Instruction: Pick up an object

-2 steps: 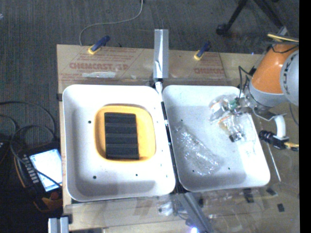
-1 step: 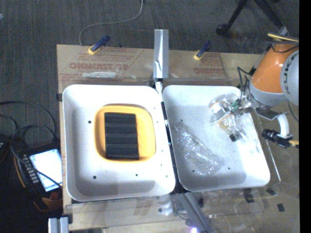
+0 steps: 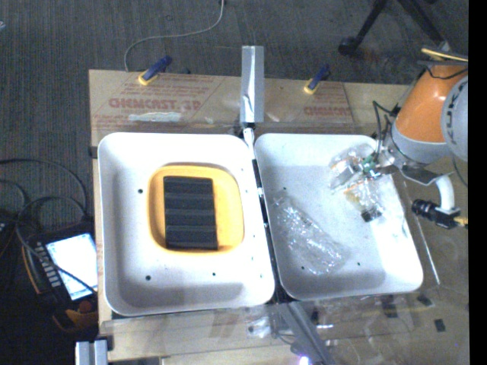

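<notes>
The two-finger gripper [image 3: 370, 175] sits over the upper right of the right white bin [image 3: 396, 276], its fingers lost among clear crinkled plastic wrapping [image 3: 348, 167]; their opening cannot be determined. A second clear plastic bag [image 3: 308, 230], hard to outline, lies mid-bin. The left white bin [image 3: 122, 280] holds a yellow foam block with black ribbed top [image 3: 195, 210].

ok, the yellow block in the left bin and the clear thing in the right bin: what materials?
Yellow block: looks like matte foam or sponge, with soft rounded edges and a dark ribbed pad on top; could be rubber. Clear thing: thin crinkled transparent plastic, likely a wrapper or bag, glinting, with the white bin showing through.
</notes>
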Controlling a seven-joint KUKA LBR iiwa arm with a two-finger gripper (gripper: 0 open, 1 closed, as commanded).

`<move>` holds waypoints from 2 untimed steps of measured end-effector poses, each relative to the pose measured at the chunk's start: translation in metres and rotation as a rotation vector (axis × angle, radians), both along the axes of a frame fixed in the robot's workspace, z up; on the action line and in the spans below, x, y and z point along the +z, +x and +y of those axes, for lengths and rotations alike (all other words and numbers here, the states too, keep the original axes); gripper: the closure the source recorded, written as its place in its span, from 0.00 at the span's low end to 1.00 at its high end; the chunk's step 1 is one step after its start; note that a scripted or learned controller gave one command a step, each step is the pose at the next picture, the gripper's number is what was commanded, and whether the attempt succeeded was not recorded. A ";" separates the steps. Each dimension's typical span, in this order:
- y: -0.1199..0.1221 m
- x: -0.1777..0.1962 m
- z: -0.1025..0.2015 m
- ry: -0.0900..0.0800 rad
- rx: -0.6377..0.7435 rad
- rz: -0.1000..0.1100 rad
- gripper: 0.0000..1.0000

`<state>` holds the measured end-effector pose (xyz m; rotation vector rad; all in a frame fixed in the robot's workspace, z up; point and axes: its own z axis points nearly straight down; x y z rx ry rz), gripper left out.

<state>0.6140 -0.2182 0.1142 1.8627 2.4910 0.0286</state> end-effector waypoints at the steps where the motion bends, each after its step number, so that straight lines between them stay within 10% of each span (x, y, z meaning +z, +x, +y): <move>1: 0.042 0.065 0.039 0.003 0.001 0.034 1.00; 2: 0.055 0.078 0.079 0.001 0.029 0.036 1.00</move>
